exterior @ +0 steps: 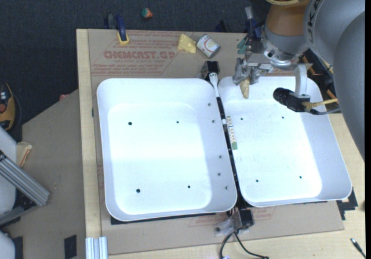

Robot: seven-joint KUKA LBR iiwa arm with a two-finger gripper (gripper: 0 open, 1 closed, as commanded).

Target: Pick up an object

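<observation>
My gripper (246, 80) hangs over the far left corner of the right bin (324, 153), just above the bin's back rim. A small tan, wedge-like piece (245, 90) pokes down from between its fingers, and the fingers are shut on it. The piece is clear of the bin floor. A long thin pen-like item (221, 107) with a black head lies along the rims where the two bins meet, left of the gripper.
The left bin (116, 136) sits beside the right one. Behind the bins, on the cardboard, lie a yellow scrap (186, 43), a small grey-white box (207, 46) and a blue and yellow clamp (122, 33). The arm's grey bulk fills the upper right.
</observation>
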